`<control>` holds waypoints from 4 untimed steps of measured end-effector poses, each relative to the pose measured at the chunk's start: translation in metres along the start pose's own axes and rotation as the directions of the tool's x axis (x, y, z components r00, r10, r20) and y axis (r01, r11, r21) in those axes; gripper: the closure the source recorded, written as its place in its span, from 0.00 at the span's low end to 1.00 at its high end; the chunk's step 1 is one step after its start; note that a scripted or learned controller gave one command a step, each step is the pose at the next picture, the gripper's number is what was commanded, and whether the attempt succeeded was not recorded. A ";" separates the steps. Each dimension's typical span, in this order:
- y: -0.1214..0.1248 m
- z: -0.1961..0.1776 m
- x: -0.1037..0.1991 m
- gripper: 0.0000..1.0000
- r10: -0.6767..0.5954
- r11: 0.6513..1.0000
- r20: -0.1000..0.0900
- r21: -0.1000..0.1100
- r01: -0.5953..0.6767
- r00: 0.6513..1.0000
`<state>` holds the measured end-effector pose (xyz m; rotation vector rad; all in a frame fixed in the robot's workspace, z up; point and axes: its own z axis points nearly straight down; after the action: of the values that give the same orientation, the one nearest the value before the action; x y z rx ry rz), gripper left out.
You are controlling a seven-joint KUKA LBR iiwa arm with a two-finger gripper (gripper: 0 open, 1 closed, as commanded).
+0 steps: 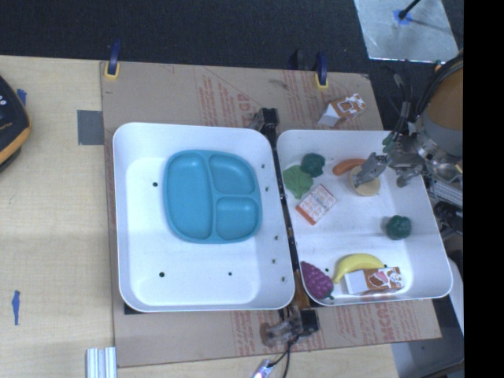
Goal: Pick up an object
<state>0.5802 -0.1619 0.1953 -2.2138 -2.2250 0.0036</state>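
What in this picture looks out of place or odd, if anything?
One small carton lies outside both bins, on the cardboard just above the right bin, tipped on its side. In the right bin, the red-and-white packet lies askew. The blue divided plate sits flat in the left bin. Nothing looks spilled or damaged.

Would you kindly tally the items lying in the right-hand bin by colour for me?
Green: 3
Orange: 1
Tan: 1
Yellow: 1
Purple: 1
White and red cartons: 2
Total: 9
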 end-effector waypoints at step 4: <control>-0.020 0.052 0.023 1.00 -0.002 1.000 0.001 0.000 0.002 1.000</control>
<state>0.5596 -0.1388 0.1430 -2.2124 -2.2275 0.0039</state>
